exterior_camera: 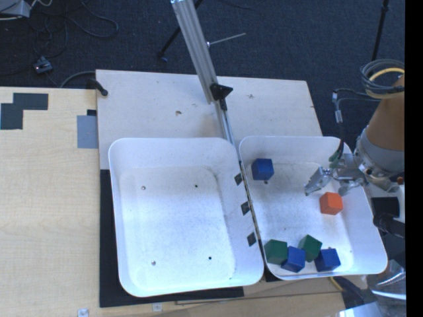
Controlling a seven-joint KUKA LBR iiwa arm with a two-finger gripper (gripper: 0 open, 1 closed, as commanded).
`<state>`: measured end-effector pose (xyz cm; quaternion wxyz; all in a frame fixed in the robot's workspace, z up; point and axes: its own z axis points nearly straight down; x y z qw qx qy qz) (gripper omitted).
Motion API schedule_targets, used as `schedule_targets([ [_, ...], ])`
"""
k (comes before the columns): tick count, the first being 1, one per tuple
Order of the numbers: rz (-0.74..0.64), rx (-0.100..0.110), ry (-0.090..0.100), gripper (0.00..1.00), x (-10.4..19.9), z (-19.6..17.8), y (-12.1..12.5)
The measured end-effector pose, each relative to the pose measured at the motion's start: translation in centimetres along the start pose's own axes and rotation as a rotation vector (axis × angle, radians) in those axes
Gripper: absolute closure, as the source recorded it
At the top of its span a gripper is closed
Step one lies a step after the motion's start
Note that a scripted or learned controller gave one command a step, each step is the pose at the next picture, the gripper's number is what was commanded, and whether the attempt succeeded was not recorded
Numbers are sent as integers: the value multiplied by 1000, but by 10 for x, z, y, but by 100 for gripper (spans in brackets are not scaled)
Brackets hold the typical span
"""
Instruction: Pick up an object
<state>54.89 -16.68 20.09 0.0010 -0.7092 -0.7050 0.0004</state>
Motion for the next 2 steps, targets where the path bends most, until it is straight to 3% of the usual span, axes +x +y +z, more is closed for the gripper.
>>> schedule_targets([
  [1,-13,0,2,0,63,63,76],
  [2,-3,-7,-6,0,-22,15,113],
])
